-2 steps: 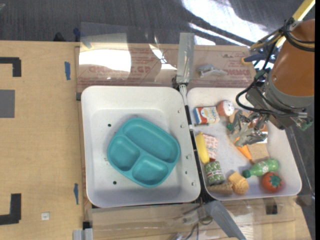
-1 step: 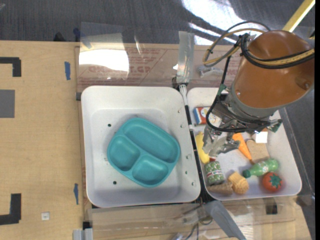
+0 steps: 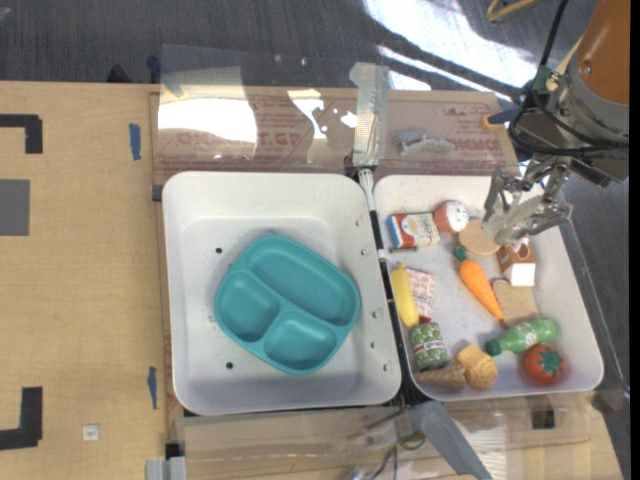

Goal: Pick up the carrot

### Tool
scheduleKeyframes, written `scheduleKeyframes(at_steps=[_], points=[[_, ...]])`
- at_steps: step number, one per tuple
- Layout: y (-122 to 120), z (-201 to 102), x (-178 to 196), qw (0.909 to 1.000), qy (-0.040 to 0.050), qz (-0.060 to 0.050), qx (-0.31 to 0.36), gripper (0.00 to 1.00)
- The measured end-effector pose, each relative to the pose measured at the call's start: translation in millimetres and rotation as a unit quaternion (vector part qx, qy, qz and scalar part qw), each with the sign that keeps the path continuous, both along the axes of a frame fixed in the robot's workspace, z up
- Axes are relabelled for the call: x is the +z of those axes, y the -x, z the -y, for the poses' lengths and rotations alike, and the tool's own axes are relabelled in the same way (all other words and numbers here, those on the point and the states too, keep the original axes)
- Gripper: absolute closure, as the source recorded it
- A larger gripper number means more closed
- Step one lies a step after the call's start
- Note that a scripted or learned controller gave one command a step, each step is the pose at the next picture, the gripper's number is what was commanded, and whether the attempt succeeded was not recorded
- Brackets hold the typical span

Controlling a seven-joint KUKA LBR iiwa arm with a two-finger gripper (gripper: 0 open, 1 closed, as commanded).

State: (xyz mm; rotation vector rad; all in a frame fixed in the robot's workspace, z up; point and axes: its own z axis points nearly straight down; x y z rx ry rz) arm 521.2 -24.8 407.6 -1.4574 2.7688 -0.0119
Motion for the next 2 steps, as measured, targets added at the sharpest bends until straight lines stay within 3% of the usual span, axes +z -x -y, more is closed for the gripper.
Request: scheduleKeyframes(at_steps=[1, 2], points=[[1, -1, -5, 1.0, -0.0014, -0.005, 0.001, 0.0], [16, 32, -144, 0.995, -0.0019, -0.01, 0.1, 0.0]])
